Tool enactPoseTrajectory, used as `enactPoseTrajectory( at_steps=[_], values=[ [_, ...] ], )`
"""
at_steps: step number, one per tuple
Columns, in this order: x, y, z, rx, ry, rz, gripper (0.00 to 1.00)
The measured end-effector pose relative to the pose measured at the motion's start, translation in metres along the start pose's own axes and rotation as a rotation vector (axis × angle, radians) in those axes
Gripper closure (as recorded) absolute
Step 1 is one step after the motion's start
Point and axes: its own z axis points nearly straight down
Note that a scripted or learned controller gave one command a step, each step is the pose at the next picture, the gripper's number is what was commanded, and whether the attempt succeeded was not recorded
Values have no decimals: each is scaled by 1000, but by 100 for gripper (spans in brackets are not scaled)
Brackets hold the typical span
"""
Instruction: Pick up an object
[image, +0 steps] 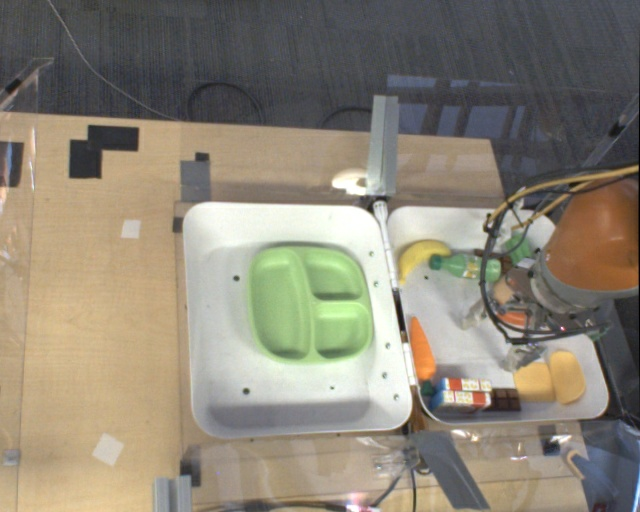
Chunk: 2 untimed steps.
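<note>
Banana (420, 256) — beside bottle (462, 266) (carrot (422, 350) near)

- You see the wooden bench (90, 330) under both bins.
- The left bin (215, 400) holds a green divided tray (308, 303).
- Black patches (100, 146) sit at the bench's far left corner.
- A metal post (383, 145) stands between the bins.

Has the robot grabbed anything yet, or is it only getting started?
Nothing looks picked up yet. The arm is low over the right bin, where the banana, carrot and green bottle lie. Its fingers are hidden, so a grasp can't be confirmed. The lift remains.
</note>
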Motion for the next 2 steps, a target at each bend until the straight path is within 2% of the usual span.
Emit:
enactPoseTrajectory(
  at_steps=[1,2],
  values=[
    [12,-40,1,-1,1,-467,0],
    [-24,-27,1,-2,1,-557,0]
  ],
)
